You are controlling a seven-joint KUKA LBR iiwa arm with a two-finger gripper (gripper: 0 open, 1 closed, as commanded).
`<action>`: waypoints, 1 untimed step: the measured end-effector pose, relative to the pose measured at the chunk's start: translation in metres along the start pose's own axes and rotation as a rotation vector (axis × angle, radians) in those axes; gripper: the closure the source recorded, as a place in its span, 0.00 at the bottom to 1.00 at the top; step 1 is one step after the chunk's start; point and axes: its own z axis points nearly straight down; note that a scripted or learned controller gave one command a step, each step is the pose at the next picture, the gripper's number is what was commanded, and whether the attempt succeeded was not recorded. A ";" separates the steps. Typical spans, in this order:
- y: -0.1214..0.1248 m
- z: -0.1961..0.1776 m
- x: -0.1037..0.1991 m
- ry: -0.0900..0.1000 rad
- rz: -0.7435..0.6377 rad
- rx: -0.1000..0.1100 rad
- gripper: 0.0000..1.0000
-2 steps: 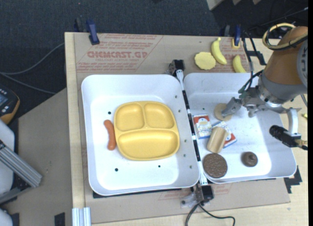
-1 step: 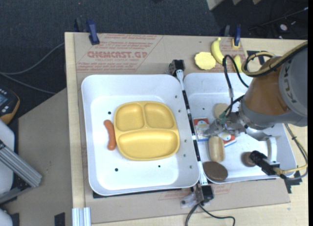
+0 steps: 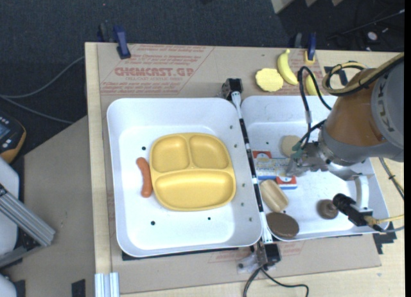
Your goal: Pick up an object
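Dark carpet all round; one brown bench (image 3: 160, 74), clamped, bearing two white bins (image 3: 128, 225). Left bin: one yellow tray (image 3: 191, 171), one sausage (image 3: 144, 177); right bin: roughly five small items, among them a tan block (image 3: 273, 194) and brown disc (image 3: 282, 225). Gripper (image 3: 297, 161) low over right bin's clutter, opening and hold impossible to tell.

Yellow tray (image 3: 191, 172) (left bin (image 3: 128, 122)) — sausage (image 3: 145, 177) beside
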 end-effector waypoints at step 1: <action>-0.001 0.001 -0.001 -0.002 0.001 0.002 0.00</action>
